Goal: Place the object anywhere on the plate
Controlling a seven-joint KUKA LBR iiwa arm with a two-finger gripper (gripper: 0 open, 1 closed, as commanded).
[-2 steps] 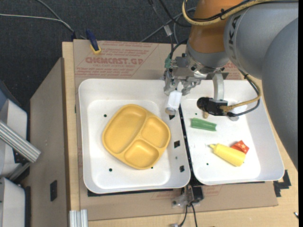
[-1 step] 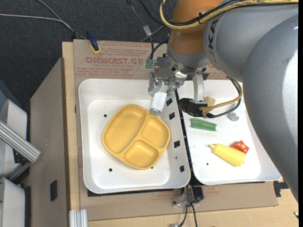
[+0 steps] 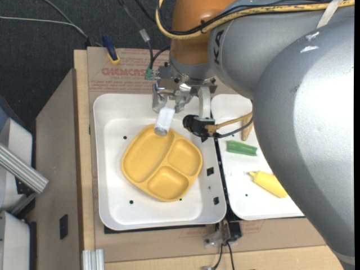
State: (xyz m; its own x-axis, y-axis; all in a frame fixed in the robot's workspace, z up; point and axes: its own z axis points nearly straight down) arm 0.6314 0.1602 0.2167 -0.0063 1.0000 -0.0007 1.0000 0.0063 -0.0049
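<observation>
A plain yellow, three-compartment plastic plate (image 3: 163,165) lies in a shallow white bin (image 3: 107,167). A green block (image 3: 242,148) and yellow squeeze bottle (image 3: 269,184) occupy the other white bin (image 3: 253,207).

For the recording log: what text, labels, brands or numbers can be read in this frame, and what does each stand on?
"CHEMCAST": red print on the cardboard sheet under the bins, partly hidden by cables and the gripper; a line of smaller red print beneath it is too blurred to read.
"K": a dark letter on the grey arm just below the orange band, the rest of the word being cut off by the arm's curve.
No other readable text.
</observation>
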